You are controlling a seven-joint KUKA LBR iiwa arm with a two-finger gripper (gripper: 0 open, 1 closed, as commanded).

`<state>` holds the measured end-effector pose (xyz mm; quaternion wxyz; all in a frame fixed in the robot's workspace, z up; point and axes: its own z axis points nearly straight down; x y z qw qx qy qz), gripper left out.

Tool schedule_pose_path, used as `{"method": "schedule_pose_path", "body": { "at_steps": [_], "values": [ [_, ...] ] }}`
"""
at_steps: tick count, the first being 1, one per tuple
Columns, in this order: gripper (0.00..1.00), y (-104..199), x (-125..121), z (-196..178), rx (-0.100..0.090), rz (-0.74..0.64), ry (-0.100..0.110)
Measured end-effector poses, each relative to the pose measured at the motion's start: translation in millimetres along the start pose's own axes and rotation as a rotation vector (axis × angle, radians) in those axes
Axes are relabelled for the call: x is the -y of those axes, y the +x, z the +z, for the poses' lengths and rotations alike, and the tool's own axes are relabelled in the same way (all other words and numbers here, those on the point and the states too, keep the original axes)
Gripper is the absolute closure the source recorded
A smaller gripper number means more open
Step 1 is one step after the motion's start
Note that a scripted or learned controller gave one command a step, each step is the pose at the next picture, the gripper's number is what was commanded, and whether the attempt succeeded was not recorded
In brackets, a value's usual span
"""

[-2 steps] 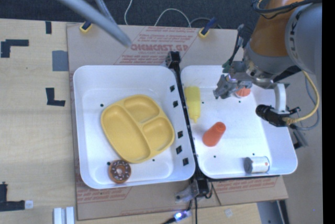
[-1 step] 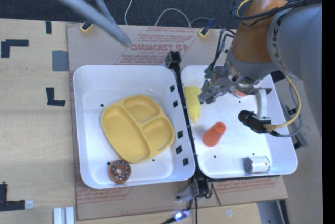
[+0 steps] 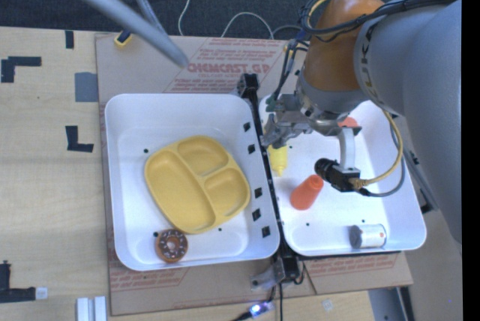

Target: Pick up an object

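My gripper (image 3: 280,133) hangs low over the left edge of the right bin (image 3: 390,237), close to the divider between the bins. Just below it a small yellow object (image 3: 278,160) lies on the bin floor; whether the gripper touches it cannot be told. An orange object (image 3: 306,192) lies a little further toward the front. A grey and white cylinder (image 3: 367,236) rests near the bin's front rim. A bit of a red-orange thing (image 3: 348,121) peeks out from behind the wrist.
The left bin (image 3: 120,162) holds a yellow divided plate (image 3: 197,181) and a chocolate donut (image 3: 172,245) at its front. The arm's orange band (image 3: 341,42) and grey links cover the right bin's back. A black cable fitting (image 3: 337,175) hangs beside the orange object.
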<state>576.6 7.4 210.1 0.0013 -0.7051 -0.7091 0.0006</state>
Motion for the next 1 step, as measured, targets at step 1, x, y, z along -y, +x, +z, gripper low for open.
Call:
{"method": "schedule_pose_path", "body": {
  "at_steps": [1],
  "values": [
    [1.00, 56.1, 3.7, 4.8, 0.000, -0.001, 0.001]
  ]
}}
